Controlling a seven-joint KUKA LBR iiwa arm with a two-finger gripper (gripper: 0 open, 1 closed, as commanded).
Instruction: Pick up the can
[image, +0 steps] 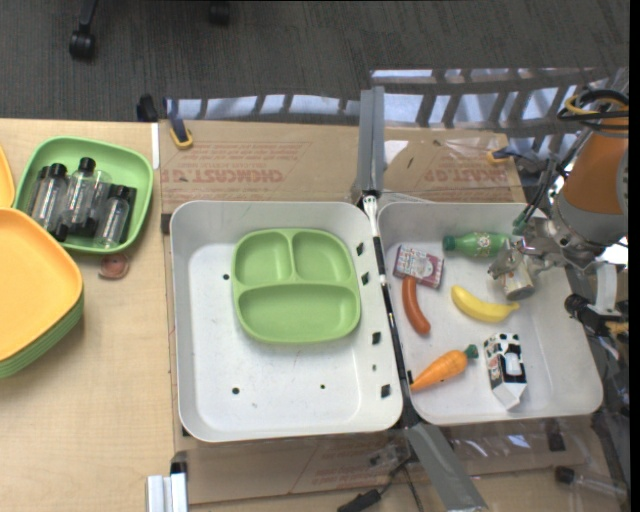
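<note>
My gripper (512, 272) is low over the back right part of the right bin (560, 400), between the green bottle and the banana. A small dull grey, can-like shape (519, 288) shows right under the gripper's tip, just above the banana's right end. The gripper's body covers part of it, so I cannot make out whether it is gripped or just lying there. The arm's orange band (600, 175) rises at the right edge.
The right bin also holds a green bottle (478, 242), a pink box (418, 265), a red sausage (415, 305), a banana (482, 304), a carrot (442, 369) and a small carton (506, 370). A green divided plate (296, 285) lies in the left bin (200, 400).
</note>
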